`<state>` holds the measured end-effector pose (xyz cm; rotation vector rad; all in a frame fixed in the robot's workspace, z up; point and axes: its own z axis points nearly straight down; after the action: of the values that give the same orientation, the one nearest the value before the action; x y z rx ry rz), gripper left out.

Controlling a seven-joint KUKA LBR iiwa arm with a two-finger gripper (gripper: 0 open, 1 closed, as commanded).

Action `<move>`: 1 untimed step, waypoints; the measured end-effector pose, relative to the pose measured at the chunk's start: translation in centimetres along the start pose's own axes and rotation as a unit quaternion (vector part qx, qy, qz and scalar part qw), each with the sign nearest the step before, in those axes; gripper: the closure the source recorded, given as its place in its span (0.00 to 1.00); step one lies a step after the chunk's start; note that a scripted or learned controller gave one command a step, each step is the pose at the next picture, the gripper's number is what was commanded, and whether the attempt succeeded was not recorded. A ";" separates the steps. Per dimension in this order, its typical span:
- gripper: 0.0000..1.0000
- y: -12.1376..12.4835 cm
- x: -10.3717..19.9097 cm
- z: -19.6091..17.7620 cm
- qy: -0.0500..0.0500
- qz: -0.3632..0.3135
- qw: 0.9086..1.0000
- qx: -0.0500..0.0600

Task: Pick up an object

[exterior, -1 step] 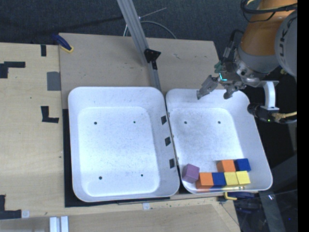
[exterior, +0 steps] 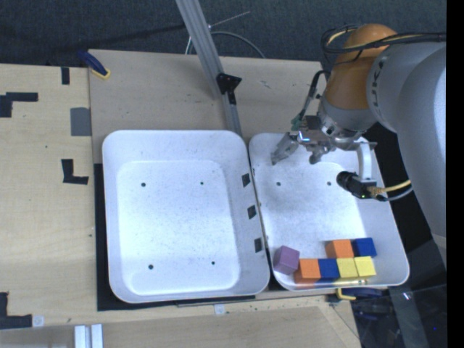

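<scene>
My gripper hangs over the far end of the right bin, its two fingers spread apart with nothing between them. Several small blocks sit together at the near end of that bin: a purple block, two orange blocks, two blue blocks and two yellow blocks. The gripper is well away from them, at the opposite end of the bin.
The left bin lies beside the right one, with small black clips along the shared rims. A slanted metal pole rises behind the bins. A black cable plug hangs off the wrist.
</scene>
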<state>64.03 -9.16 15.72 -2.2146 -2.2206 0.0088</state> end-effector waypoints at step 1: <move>0.00 -4.6 2.3 -3.6 0.001 0.000 1.000 -0.003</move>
<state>59.46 -6.86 19.36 -2.2171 -2.2227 -0.0004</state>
